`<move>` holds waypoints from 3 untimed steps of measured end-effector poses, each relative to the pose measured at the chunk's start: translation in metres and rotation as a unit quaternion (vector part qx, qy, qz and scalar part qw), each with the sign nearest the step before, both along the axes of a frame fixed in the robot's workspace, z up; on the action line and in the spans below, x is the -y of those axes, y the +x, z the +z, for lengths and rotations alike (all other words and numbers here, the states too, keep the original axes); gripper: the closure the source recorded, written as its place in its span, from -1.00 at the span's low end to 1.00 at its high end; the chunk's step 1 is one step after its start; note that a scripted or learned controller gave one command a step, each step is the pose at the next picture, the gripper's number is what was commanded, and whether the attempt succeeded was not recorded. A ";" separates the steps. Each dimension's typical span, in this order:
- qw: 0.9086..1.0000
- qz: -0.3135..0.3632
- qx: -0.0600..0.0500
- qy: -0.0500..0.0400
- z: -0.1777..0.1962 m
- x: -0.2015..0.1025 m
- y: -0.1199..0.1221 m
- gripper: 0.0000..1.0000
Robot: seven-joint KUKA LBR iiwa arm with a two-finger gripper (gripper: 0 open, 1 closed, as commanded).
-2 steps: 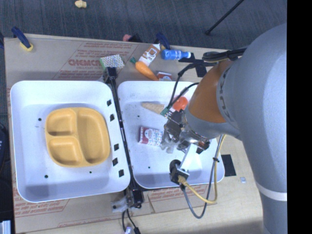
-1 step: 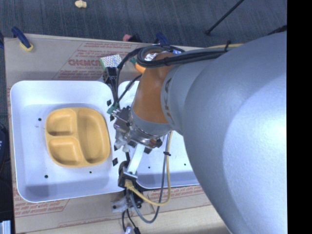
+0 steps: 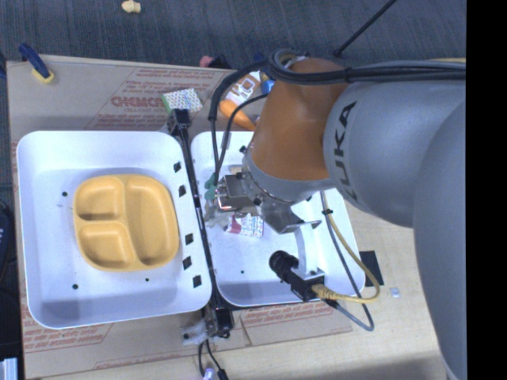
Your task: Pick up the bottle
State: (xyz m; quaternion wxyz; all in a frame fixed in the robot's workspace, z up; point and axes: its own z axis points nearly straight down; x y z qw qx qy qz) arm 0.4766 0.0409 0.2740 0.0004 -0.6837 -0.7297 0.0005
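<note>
A robotics lab bench.
A big grey and orange industrial arm (image 3: 348, 133) with loose cables (image 3: 348, 295) reaches over two white bins (image 3: 47, 157) set on brown cardboard (image 3: 119, 93), with dark carpet (image 3: 158, 14) behind, rather than any home or shop fittings.

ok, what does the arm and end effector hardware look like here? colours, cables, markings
The arm is a bulky grey shell with a wide orange band above the wrist and black KUKA lettering on the grey. Black cables run along its top; a yellow cable loops below. The end effector is a small metallic block with reddish detail.
</note>
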 end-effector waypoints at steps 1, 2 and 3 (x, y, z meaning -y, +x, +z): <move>1.000 0.028 -0.003 0.000 -0.083 -0.013 -0.001 1.00; 0.945 0.327 0.000 0.000 -0.022 0.009 0.000 1.00; 0.927 0.376 -0.002 0.001 -0.058 -0.041 -0.001 1.00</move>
